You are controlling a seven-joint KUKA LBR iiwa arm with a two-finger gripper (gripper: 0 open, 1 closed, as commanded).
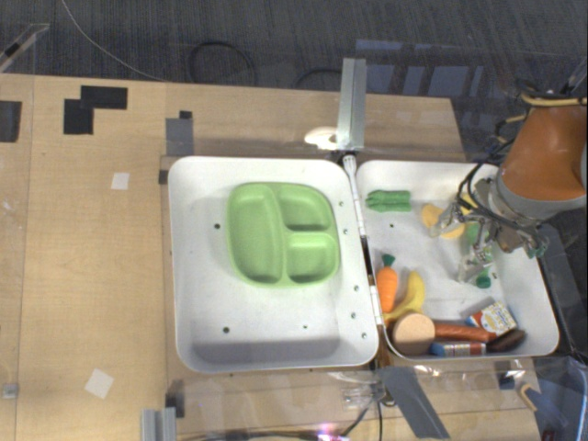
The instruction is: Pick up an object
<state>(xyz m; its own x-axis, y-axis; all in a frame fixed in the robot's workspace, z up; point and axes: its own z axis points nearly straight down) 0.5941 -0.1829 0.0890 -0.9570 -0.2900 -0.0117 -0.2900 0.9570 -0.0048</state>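
Bench: pale wood-grain top (83, 274), flat and bare on my far left, with black square marks near its back edge.
Left bin: shallow white plastic (197, 324), rounded corners, smooth floor with a few small dark dots.
Tray: light green plastic (280, 232), rounded, split into three compartments, lying flat near the middle of the left bin with white floor showing all round it.
Divider: the two bins meet along a thin metal strip (360, 237); an upright metal post (352, 104) stands at its back end.
Right bin: same white plastic (542, 310), crowded along its front and left side.
Green block: small, matte, oblong (388, 200), near the back left of the right bin.
Carrot: orange, tapered, green top (388, 286), beside a curved yellow banana (413, 294), both close to the divider.
Front row: tan round disc (413, 329), red sausage-shaped piece (462, 332), small printed carton (496, 317), packed together against the front wall.
Yellow piece: small, rounded (432, 216), just left of my hand.
My hand: gripper (478, 246) low over the middle of the right bin, near a small green item (483, 280); I cannot tell how my fingers stand, nor see anything between them.
Room: open white floor lies behind and right of my hand, toward the right wall.
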